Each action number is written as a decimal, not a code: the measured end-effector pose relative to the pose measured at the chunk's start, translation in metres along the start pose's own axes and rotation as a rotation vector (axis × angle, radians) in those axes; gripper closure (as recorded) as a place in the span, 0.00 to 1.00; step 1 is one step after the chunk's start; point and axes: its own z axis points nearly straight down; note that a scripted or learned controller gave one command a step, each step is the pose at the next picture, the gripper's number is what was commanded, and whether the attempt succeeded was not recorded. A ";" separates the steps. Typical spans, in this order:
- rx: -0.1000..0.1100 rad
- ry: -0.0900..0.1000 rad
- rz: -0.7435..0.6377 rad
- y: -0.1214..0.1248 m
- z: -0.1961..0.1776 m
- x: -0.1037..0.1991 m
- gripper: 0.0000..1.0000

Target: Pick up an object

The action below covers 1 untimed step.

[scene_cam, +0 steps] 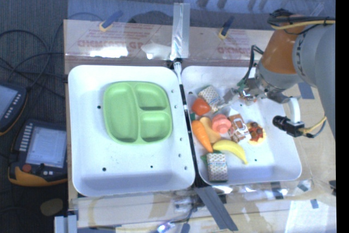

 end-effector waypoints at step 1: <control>-0.012 -0.008 -0.103 -0.014 0.004 0.028 0.00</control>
